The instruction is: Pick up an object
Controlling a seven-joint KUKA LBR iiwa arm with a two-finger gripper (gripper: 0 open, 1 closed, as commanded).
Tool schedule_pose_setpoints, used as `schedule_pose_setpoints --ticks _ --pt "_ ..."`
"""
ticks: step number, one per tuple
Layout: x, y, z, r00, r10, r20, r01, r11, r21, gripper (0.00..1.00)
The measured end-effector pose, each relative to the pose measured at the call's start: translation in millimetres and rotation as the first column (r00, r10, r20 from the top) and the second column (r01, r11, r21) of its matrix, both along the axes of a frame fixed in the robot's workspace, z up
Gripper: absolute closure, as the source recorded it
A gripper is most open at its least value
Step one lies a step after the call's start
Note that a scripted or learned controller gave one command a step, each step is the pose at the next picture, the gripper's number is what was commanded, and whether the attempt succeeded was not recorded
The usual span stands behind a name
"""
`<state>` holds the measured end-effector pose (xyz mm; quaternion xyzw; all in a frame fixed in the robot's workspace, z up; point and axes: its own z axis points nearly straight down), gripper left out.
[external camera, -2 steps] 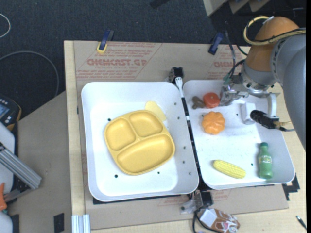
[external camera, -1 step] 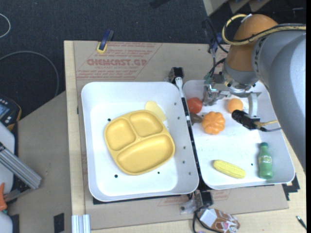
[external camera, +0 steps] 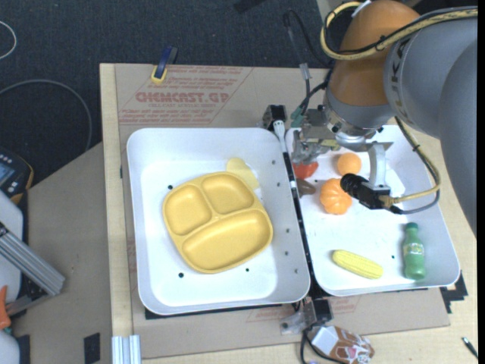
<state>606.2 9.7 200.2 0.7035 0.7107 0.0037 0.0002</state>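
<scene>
My gripper (external camera: 306,152) hangs low over the far left corner of the right bin (external camera: 436,226), close to the wall shared by the two bins. A small red object (external camera: 305,170) peeks out just below it, partly hidden by the gripper body. I cannot tell whether the gripper touches it. An orange ball (external camera: 348,162) lies just to the right. An orange pumpkin-shaped toy (external camera: 335,196) sits in front of the ball. Near the front of this bin lie a yellow corn cob (external camera: 357,263) and a green bottle (external camera: 413,251).
The left bin (external camera: 144,203) holds a yellow divided plate (external camera: 218,220) with a pale yellow piece (external camera: 241,171) at its far edge. The grey arm (external camera: 424,59) covers the right bin's far right corner. A black cable (external camera: 379,197) loops past the pumpkin toy.
</scene>
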Motion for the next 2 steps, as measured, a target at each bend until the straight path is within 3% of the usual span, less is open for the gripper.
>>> schedule_pose_setpoints --ticks 1,2 --pt "-19 -177 18 1.0 -0.026 -0.001 0.026 1.0 -0.016 1.0" --pt "-44 -111 71 1.0 -0.006 0.0 0.006 1.0 -0.005 1.0"
